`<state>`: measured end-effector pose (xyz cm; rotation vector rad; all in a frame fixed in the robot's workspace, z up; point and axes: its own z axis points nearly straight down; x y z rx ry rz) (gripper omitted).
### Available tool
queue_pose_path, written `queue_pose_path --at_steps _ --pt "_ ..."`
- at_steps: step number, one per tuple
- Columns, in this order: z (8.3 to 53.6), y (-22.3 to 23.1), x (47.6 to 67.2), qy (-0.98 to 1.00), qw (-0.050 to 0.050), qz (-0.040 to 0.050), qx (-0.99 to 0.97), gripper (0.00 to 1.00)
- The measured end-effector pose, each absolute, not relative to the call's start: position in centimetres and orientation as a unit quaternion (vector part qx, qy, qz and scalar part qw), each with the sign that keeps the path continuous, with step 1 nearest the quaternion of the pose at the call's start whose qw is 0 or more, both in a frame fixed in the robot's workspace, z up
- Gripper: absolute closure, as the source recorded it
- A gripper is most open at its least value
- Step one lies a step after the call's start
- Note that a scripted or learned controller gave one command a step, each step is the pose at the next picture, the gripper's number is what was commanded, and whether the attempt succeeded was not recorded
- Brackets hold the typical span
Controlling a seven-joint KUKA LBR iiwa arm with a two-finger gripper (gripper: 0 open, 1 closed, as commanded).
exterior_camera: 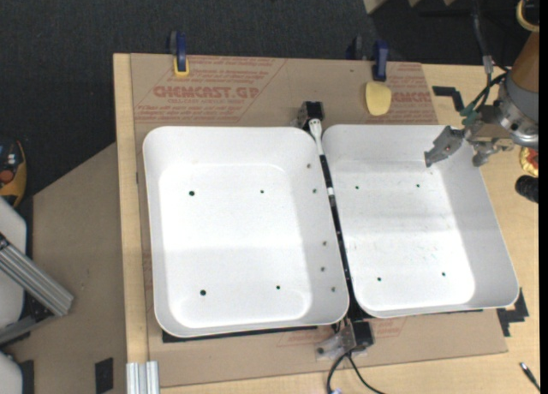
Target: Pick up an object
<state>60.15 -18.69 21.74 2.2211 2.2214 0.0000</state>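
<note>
— Start at the left. What is there?

— A brown board (214, 84) lies on the bench and carries both bins. At its far edge, on the left, a blue clamp (178, 48) grips it. In front of that sits the left bin (231, 238), white, with four small dark dots on its floor.

— And between the bins?

— A thin black strip (330, 187) runs from far to near along the seam where their rims meet.

— Where is the object to pick?

— The one loose thing I can make out is a pale yellow lump (378, 98). It lies on the board, not in a bin, just beyond the far rim of the right bin (411, 247), near that bin's far-left corner. A second clamp (380, 60) stands right behind it. What the lump is, I cannot tell.

— And the gripper?

— The gripper (460, 151) hangs over the far-right part of the right bin, at the end of the arm (522, 105), which comes in from the right. Its fingers (441, 147) are spread, and the white bin floor shows between them.

— How does the lump lie relative to it?

— The lump is to the left of the gripper and farther back, across the bin's far rim. The two are well apart and do not touch.
</note>
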Motion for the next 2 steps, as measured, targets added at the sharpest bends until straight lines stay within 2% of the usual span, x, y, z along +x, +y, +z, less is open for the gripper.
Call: queue_pose_path --at_steps 1,2 --pt "22.9 -18.7 60.2 0.707 0.002 0.0007 0.707 1.0" --pt "31.6 -2.5 59.1 0.713 0.002 0.0053 0.701 1.0"
